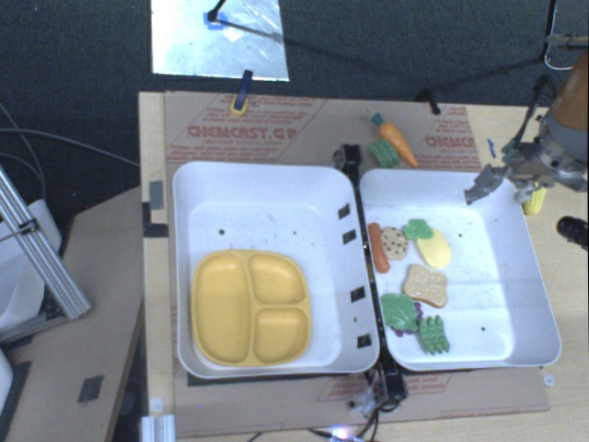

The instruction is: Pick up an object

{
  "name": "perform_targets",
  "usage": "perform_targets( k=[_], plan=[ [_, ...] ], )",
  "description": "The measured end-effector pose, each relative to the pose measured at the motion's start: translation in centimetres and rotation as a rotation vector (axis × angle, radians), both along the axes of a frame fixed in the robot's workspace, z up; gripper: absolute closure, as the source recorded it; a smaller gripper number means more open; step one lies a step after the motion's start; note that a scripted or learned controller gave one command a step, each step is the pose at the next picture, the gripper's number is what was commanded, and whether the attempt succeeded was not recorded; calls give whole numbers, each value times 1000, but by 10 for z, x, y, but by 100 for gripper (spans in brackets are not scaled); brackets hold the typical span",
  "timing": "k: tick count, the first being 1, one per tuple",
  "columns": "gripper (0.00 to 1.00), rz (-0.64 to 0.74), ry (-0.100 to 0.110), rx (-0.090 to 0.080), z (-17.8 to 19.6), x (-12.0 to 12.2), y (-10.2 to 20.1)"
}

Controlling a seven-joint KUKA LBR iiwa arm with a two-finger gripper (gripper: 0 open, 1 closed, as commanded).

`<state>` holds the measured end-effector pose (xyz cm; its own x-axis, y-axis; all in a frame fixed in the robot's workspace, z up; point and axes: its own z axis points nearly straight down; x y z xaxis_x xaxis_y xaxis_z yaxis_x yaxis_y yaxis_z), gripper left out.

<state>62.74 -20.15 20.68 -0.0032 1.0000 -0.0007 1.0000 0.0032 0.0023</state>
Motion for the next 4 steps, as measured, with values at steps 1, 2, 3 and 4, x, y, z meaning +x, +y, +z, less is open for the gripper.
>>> perform_targets(
  k=[1,2,3,4],
  plan=[
    [0,-5,11,4,-107,-61,-5],
    [0,10,-6,1,-121,-2,91],
    [0,-6,12,4,-123,-124,97],
    [0,3,-5,0,-122,-57,105]
  ],
)
